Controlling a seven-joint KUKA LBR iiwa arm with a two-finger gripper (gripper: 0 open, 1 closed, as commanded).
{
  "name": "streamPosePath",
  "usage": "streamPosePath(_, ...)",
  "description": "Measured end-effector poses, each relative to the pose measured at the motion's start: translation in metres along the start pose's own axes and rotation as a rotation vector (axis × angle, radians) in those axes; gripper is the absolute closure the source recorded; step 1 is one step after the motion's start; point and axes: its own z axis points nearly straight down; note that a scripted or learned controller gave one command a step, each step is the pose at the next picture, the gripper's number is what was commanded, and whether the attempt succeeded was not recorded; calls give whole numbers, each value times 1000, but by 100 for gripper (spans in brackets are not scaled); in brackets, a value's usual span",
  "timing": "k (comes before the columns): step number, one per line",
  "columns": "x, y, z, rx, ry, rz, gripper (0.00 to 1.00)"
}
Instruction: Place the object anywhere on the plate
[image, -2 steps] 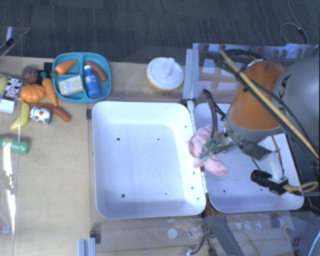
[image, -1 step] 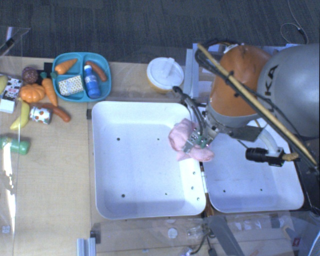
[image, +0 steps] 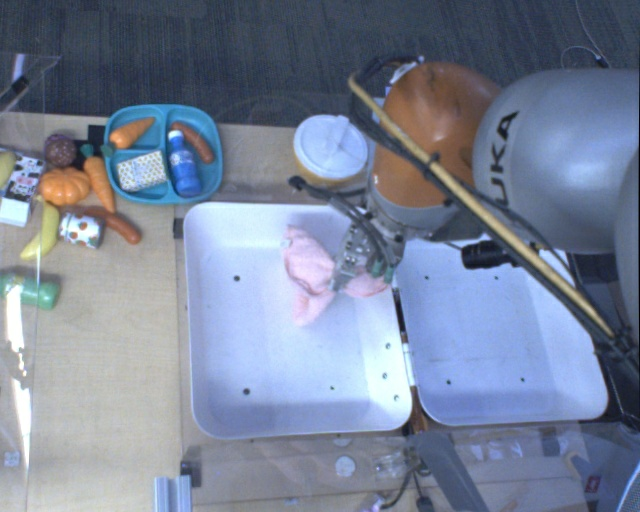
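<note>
Hand (image: 352, 272) meets crumpled soft pink cloth (image: 308, 268) in smooth white bin (image: 240, 390).

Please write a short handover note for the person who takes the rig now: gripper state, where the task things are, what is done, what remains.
Gripper: low in the left white bin, at the right edge of the soft pink cloth-like object; whether it holds it, I cannot tell.
Pink object: lies crumpled in the upper middle of the left bin.
Plate: the one candidate is the blue divided plate with toy food, on the bench beyond the bin's upper left corner.
Done: nothing placed yet.
Left: grasp the object, carry it to the plate, release.
</note>
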Motion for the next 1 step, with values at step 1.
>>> streamPosePath(1, 5, 0, 6, 0, 0, -350, 100)
